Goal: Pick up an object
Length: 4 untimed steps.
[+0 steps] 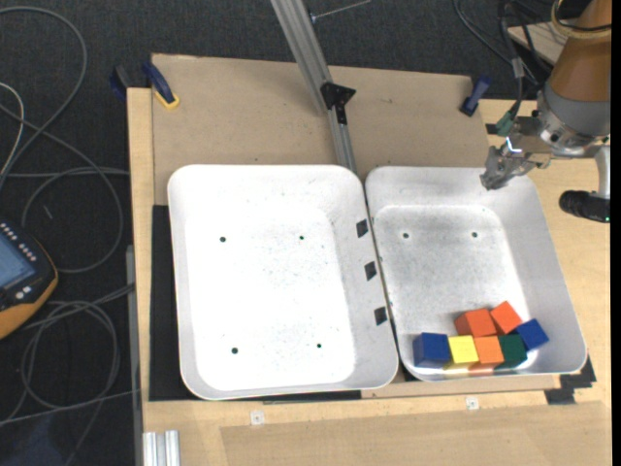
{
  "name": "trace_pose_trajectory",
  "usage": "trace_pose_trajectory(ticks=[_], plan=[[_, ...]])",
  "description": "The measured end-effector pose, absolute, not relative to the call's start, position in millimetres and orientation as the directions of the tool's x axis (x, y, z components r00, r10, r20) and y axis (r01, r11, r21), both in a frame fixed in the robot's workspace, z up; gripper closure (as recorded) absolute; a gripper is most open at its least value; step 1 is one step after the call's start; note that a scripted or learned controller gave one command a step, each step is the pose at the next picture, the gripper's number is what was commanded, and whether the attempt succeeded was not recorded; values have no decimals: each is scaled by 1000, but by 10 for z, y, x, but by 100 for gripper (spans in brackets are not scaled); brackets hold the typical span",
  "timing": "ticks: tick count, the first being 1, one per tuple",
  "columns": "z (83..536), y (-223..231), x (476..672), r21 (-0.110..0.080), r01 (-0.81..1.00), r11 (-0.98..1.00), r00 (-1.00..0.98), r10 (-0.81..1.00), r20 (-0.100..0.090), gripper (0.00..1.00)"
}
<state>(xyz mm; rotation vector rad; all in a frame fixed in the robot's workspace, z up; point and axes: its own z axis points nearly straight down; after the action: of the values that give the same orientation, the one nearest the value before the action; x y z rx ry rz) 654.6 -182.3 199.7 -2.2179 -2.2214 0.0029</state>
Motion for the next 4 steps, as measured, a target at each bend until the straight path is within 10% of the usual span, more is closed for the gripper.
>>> trace_pose_trajectory(ticks=[4], plan=[[2203,104,5884,-4,1000,6,-6,1000,3,100]])
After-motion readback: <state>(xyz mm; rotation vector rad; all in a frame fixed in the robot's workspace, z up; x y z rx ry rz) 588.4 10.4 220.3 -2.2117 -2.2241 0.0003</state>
